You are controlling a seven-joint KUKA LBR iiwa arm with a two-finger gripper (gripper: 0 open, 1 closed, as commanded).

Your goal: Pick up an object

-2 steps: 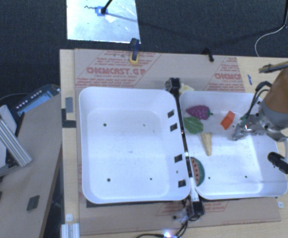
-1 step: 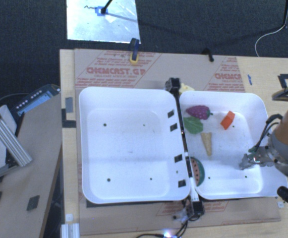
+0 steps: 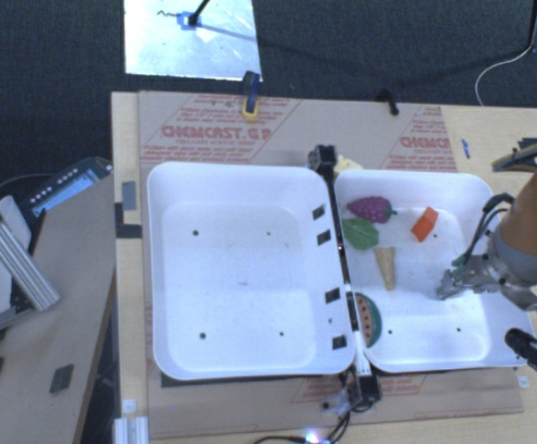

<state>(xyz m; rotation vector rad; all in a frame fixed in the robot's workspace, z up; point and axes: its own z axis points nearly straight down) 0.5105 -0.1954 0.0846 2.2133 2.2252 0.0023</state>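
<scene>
Jaws state unclear – gripper point(image 3: 455, 285) low over right bin's point(image 3: 434, 345) bare floor, toys along its left edge

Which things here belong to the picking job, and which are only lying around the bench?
For the job:
- gripper
- right bin
- purple grapes
- green leaf
- orange block
- ice cream cone
- watermelon slice

Lying about:
- left bin
- yellow clamp
- shiny metal sheet
- cardboard sheet

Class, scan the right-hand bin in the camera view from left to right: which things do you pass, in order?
Watermelon slice → ice cream cone → orange block → gripper. The green leaf and purple grapes overlap the cone's span, so they are left out.
</scene>
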